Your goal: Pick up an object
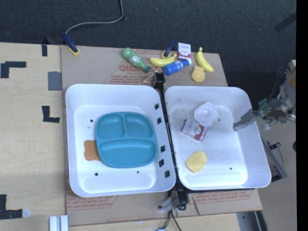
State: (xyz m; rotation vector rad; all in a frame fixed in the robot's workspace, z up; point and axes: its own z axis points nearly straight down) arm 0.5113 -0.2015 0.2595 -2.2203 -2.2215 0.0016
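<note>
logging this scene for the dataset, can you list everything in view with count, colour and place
shallow white plastic bins: 2, white, side by side on the bench
blue divided plastic plate: 1, left bin
orange flat piece: 1, left bin, partly under the plate
clear plastic container: 1, right bin
red and white packet: 1, right bin
yellow rounded toy: 1, right bin
green bottle: 1, behind bins
yellow bananas: 2, behind bins
blue bottle: 1, behind bins
end effector: 1, grey, over right bin's right edge

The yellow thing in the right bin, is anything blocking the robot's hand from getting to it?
Nothing visible does. The yellow thing lies alone on the floor of the right bin, apart from the red and white packet and the clear plastic piece. The gripper is at the bin's right edge.
</note>
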